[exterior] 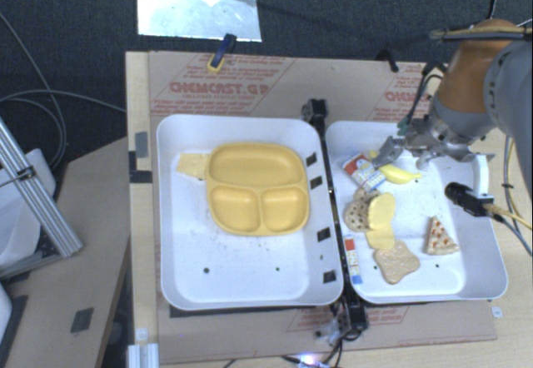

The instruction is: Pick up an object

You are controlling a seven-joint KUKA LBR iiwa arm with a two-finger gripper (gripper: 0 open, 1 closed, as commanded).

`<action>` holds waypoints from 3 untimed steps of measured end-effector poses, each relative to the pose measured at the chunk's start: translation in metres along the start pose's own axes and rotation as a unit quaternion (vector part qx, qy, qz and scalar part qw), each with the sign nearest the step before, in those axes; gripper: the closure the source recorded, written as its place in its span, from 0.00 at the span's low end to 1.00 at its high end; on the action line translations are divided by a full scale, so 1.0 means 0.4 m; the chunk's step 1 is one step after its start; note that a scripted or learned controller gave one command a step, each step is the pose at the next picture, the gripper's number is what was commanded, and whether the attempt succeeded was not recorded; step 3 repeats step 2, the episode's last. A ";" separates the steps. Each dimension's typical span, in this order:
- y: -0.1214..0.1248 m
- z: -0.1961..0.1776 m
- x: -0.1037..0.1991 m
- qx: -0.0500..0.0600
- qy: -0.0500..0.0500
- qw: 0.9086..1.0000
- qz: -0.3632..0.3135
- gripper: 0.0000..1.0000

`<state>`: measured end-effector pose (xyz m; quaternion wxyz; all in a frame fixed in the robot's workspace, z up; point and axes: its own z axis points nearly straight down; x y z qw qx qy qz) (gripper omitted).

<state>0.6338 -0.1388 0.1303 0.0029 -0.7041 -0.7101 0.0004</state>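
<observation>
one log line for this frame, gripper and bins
gripper: above banana, right bin | grasp: cannot tell | left bin: yellow tray

Yellow banana (400,175) flat in right bin's (483,275) rear.
</observation>
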 end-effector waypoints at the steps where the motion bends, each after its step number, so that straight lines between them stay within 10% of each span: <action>1: -0.095 0.120 0.078 -0.001 -0.001 1.000 0.002 0.00; 2: -0.090 0.088 0.071 -0.004 -0.002 1.000 0.002 1.00; 3: -0.090 0.088 0.071 -0.004 -0.002 1.000 0.002 1.00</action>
